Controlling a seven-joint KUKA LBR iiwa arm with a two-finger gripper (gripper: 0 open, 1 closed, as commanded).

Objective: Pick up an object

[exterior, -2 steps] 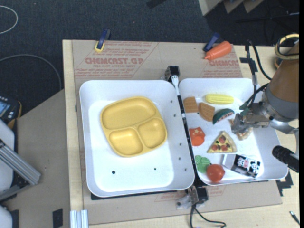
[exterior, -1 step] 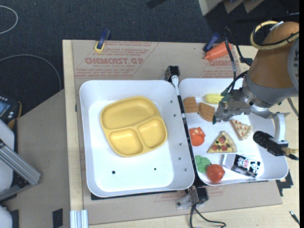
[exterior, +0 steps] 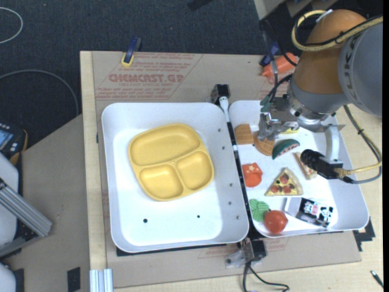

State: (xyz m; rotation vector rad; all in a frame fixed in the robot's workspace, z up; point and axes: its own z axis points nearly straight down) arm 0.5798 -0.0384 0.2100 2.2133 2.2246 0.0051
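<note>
Right white bin (exterior: 355,215), gripper (exterior: 267,128) above toy food (exterior: 266,145)

Red printing runs across the far strip of the brown board (exterior: 152,72) that lies under the two bins. The large line there reads roughly "CHEMCAST GP"; the last letters are soft and hard to be sure of. Just above it sits a line of much smaller red print, and another small line sits just below the big word; both are too fine to read. On the near right, in the right bin (exterior: 358,215), a small black and white packet (exterior: 316,210) carries some marking, but nothing on it can be made out. No other lettering, numbers or signs are legible.
</note>
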